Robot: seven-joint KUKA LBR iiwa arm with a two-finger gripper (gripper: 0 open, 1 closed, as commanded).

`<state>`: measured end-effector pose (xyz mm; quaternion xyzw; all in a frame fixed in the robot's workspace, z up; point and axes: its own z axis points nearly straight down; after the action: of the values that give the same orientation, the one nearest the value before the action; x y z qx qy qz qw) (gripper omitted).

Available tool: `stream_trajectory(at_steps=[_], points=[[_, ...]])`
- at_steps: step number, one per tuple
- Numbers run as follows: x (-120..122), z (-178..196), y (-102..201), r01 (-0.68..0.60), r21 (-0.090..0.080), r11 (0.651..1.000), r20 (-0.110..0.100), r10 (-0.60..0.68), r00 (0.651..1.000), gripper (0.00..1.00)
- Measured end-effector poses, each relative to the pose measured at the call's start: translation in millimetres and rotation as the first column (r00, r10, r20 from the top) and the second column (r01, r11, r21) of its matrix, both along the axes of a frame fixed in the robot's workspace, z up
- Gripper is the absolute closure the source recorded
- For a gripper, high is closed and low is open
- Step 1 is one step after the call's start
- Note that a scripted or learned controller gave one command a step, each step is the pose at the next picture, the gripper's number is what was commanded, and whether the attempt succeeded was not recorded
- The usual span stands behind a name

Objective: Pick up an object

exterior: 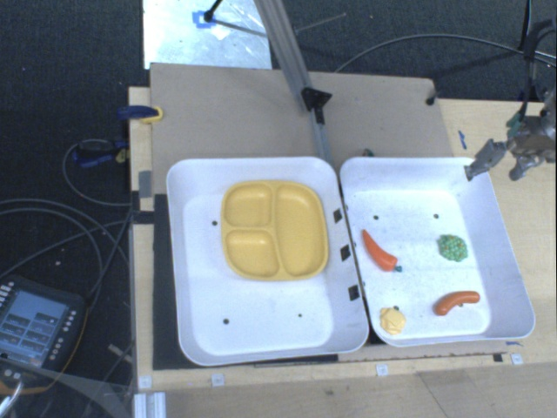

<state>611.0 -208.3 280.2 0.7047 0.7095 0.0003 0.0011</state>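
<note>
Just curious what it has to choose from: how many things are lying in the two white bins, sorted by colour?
Yellow: 2, the divided plate and a small lumpy piece
Orange-red: 2, a carrot-like piece and a sausage-like piece
Green: 1, a bumpy round piece
Total: 5

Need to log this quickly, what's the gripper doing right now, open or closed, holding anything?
Gripper: open, fingers spread, holding nothing; it sits above the far right corner of the right bin.
</note>
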Motion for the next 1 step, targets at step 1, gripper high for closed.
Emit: stream_trajectory(at_steps=[1], points=[[0.0, 0.1, -0.1, -0.001, 0.000, 1.000, 0.000, 0.001, 1.000, 0.00]])
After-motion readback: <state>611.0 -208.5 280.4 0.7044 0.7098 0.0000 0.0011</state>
